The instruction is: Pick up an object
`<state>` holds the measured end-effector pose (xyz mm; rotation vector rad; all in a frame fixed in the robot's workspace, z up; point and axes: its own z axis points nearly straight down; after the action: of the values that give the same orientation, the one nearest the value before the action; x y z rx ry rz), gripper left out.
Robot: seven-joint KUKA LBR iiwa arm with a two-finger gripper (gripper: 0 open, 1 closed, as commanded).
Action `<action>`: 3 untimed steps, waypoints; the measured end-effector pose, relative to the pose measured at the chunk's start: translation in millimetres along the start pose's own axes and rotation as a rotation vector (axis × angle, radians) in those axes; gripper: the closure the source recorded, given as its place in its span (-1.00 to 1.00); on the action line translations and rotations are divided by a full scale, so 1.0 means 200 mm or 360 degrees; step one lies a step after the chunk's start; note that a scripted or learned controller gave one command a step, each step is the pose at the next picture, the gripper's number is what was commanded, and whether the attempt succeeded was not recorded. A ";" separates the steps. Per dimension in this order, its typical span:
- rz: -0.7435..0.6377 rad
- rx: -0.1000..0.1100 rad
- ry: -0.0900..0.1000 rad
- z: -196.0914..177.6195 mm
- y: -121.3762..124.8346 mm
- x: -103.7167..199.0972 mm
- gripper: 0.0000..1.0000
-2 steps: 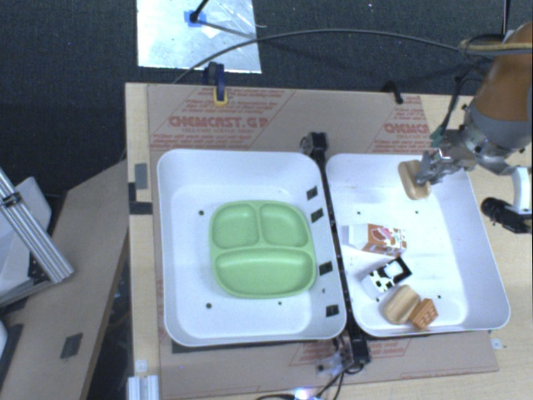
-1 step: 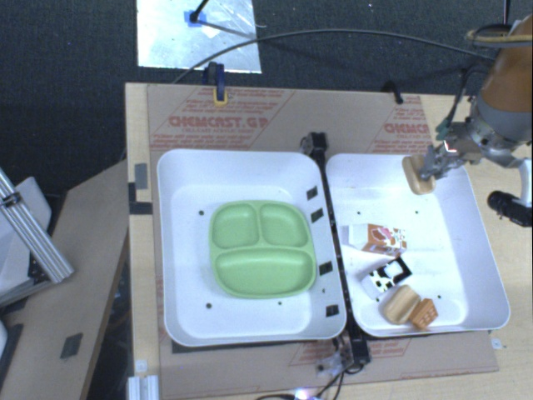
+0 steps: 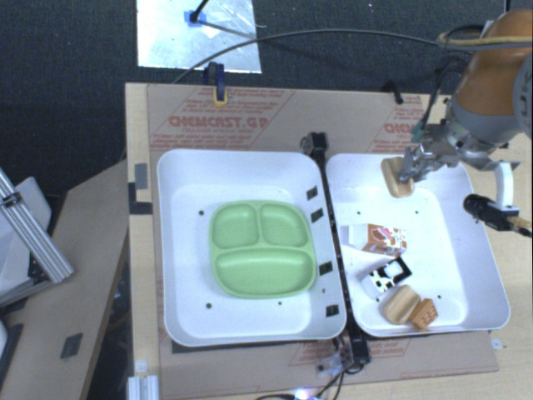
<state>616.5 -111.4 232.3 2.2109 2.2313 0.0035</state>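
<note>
Brown board (image 3: 250, 111) (dark carpet behind) bears two white bins (image 3: 179, 248); gripper (image 3: 408, 173) clamps a tan block (image 3: 398, 179).

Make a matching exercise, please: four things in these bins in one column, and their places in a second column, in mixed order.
Things:
1. green divided plate
2. tan block
3. small carton
4. bread-like pieces

Places:
A. right bin, near front edge
B. left bin, middle
C. right bin, far side, at the gripper
D. right bin, middle

Pairs: 1-B, 2-C, 3-D, 4-A
</note>
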 end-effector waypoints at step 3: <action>-0.0001 0.0003 0.0001 -0.01 -0.09 0.83 1.00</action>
<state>597.9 54.7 234.6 2.2113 2.2333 0.0022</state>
